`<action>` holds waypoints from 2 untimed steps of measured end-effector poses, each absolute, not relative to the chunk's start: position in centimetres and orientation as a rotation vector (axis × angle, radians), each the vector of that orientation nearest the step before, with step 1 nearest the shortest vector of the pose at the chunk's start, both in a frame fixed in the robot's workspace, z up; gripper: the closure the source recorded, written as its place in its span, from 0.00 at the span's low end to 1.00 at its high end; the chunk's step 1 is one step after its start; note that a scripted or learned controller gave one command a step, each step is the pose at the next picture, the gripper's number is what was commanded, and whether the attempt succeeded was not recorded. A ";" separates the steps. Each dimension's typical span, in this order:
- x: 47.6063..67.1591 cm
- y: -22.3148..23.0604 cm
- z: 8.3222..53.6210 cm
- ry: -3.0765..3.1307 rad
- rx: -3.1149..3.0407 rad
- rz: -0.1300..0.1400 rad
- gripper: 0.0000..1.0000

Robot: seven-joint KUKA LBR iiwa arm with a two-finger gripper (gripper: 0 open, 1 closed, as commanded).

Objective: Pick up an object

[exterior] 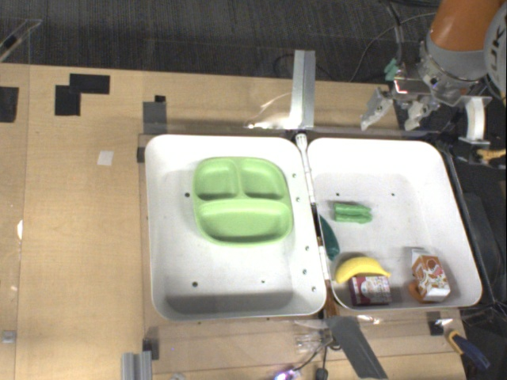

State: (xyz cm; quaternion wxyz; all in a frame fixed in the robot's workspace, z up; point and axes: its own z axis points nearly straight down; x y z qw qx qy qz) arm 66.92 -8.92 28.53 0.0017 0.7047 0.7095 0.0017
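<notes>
Gripper (396, 111) hangs above the counter just past the far edge of the right bin (396, 161), fingers spread, nothing between them. Nearest pick: green pickle-shaped piece (351, 212) mid-bin, toward the near edge from the fingers, long axis parallel to the far edge. Banana (362, 267), purple can (370, 290) and juice carton (429, 278) sit along the near edge.

Robotics laboratory test cell. Shown by: pale wooden table (79, 212) bearing two shallow white bins (162, 236) side by side, metal brackets (304, 85) at the rims, black marker patches (79, 92) on the tabletop, loose cabling (396, 22) over dark carpet (198, 14), and grey-and-orange industrial arm (467, 14) at upper right.
</notes>
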 end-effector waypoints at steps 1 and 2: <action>63.9 -6.2 18.5 2.377 2.050 0.004 0.00; 58.4 -12.2 10.4 2.151 2.268 0.021 0.00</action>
